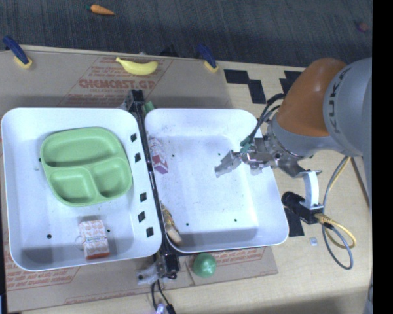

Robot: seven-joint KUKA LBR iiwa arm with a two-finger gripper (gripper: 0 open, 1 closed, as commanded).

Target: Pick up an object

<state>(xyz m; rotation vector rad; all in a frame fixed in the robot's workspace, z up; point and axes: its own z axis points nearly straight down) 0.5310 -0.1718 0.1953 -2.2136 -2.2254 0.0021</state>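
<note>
My gripper point(226, 165) hangs over the right part of the right bin point(268, 222), reaching in from the right, above bare white floor. A small red and white packet point(158, 156) leans against that bin's left wall, well to the left of the gripper. A small tan object point(169, 227) lies in the bin's front left corner. In the left bin point(13, 195) sit a green divided tray point(85, 165) and a red and white packet point(93, 238) near the front.
A yellow banana point(137, 65) lies on the cardboard behind the bins. In front of the right bin rests a green ball point(204, 264). Blue clamps point(207, 56) hold the cardboard's back edge. Cables point(334, 231) trail at the right.
</note>
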